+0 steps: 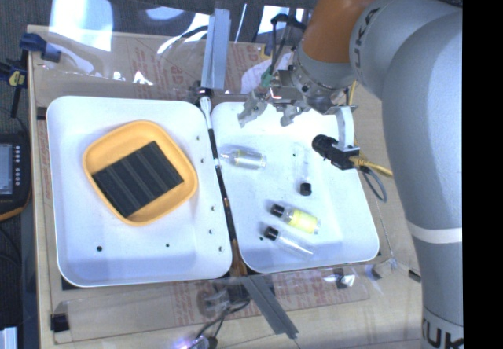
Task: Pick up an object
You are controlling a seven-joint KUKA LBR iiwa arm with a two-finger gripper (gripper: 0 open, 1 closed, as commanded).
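I am hanging my claw (271, 112) over the far edge of the right bin (357, 241), its two fingers spread apart and pinching nothing. The things I could take are lying in that bin: a clear vial (242, 157) near the bin's left wall and closest to my claw, a small black cap (305, 189) toward the middle, and a yellow vial (295, 218) with a second clear vial (286, 240) just beside it near the front edge. The left bin (71, 261) is carrying a yellow dish (140, 170) with a dark ribbed insert, well apart from my reach. To do this well, I am judging that I should be centring over the near clear vial, turning my fingers across its short width, and coming down level so it cannot roll away against the wall.
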